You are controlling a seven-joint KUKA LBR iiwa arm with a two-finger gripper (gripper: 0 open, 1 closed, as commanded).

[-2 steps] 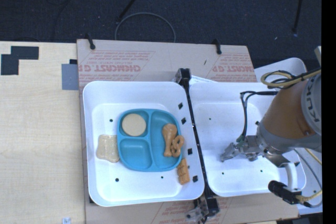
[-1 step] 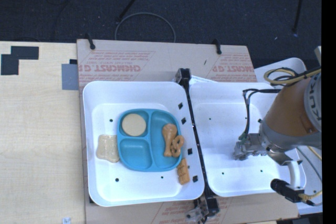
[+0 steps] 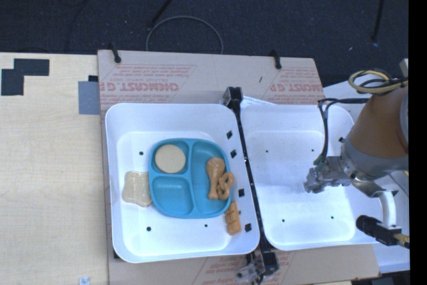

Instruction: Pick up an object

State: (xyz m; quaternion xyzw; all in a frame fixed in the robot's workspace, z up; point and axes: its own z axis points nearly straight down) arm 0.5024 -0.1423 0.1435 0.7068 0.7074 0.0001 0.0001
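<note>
While the gripper (image 3: pixel 319 181) is hovering over the right bin (image 3: pixel 293 237), every candidate object is sitting in the left bin (image 3: pixel 123 137), well apart from it across the divider (image 3: pixel 245 170). Whether the claw is open or closed cannot be told at this size. Likely risk: it is closing on bare bin floor and coming up with nothing. The blue tray (image 3: pixel 175 200) is holding a round cracker (image 3: pixel 169 158) and a tan twisted piece (image 3: pixel 219 178); a pale slab (image 3: pixel 137 189) is touching the tray's left edge, and a small brown piece (image 3: pixel 232 218) is lying just beside its lower right corner.
</note>
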